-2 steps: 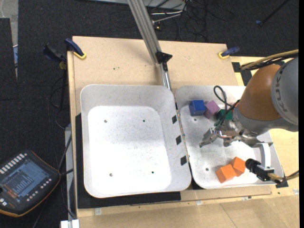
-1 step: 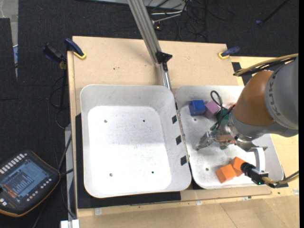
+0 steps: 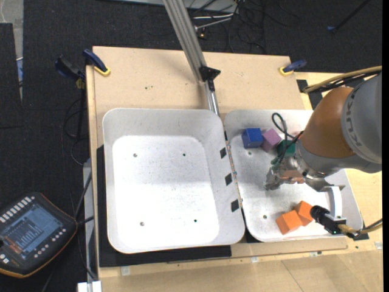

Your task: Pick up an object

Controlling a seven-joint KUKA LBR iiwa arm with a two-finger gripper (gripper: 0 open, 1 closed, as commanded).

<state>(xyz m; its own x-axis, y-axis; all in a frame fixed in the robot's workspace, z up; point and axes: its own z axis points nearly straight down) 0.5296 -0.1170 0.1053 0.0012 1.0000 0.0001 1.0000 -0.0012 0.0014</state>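
The grey arm's 2-finger gripper [image 3: 275,181] is hovering right of centre over the right white bin [image 3: 249,221], its grip unreadable, between a blue cube [image 3: 251,137] and an orange block [image 3: 289,221].

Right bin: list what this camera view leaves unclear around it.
- Gripper: too small and blurred to tell how its fingers are set or whether it holds anything.
- Right bin: its far right side is hidden under the arm.
- Purple block: partly covered by a black cable.
- Orange block: a black part overlaps its right end.
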